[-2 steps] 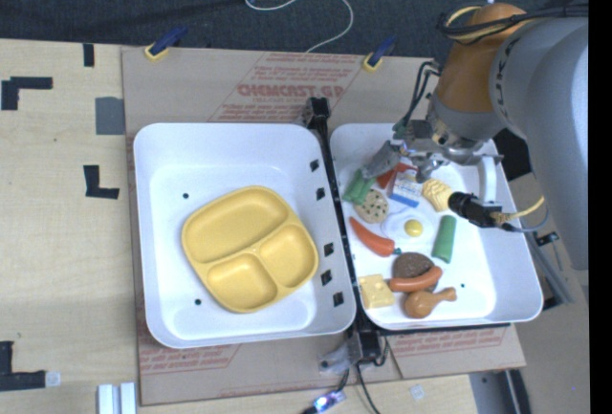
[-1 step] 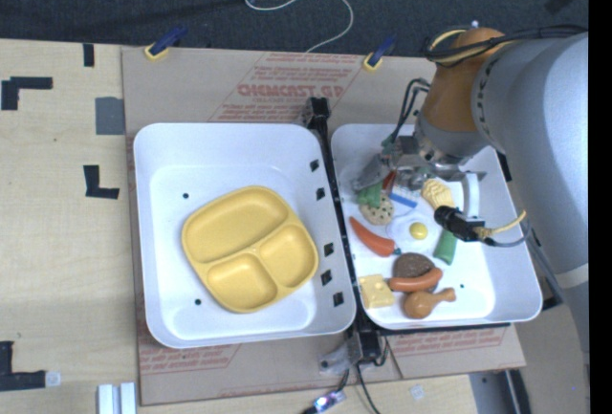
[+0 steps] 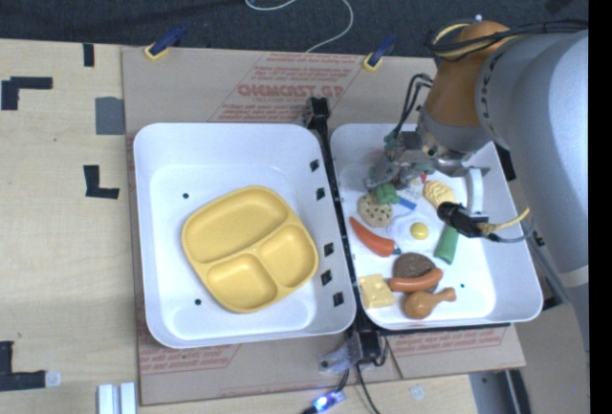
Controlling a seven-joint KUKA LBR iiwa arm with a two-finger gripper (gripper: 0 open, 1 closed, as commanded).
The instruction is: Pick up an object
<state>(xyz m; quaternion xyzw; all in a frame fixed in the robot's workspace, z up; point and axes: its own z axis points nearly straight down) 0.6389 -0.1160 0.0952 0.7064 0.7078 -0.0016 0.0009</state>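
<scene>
You are viewing the gripper [image 3: 394,175] hanging over the back of the right bin [image 3: 512,307], just above the cookie [image 3: 377,208]; how far it is parted is not showing, nor anything held. Toy foods are lying near it: red chili [image 3: 372,237], corn [image 3: 439,191], drumstick [image 3: 428,302]. Judged light, rigid and slick, the cookie is inviting a grip across its rim.

Both white bins [image 3: 158,211] looking smooth matt plastic. Yellow divided plate [image 3: 251,248], well left of claw [image 3: 394,175], showing soft satin sheen. Toy foods just below claw, red chili [image 3: 372,238] and drumstick [image 3: 428,301], appearing smooth plastic. Brown board [image 3: 277,92] under bins looking matt cardboard. Arm shell [image 3: 545,135] gleaming smooth grey.
</scene>
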